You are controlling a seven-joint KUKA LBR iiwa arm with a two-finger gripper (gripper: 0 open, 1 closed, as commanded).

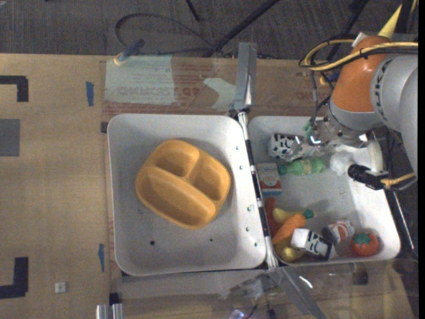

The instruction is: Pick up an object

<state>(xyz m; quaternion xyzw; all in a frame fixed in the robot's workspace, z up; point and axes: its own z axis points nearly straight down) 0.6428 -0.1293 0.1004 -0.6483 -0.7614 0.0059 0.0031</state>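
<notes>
Hovering over the right bin [382, 208], the gripper [317, 137] is seen beside a green bottle [303, 167]; its state cannot be told.

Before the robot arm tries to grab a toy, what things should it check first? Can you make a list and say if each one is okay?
1. Are there toys to pick from? Ok: the right bin holds a toy carrot, a green bottle, a black-and-white cow and a tomato.
2. Is the arm over the bin with the toys? Ok: it hangs over the right bin's top edge.
3. Is the gripper already holding something? Cannot tell: its tips are too blurry.
4. Is a toy close by? Ok: the cow and green bottle lie just beside the gripper.
5. Is the chosen toy free of others? Not ok for the carrot: it lies against a yellow banana.
</notes>
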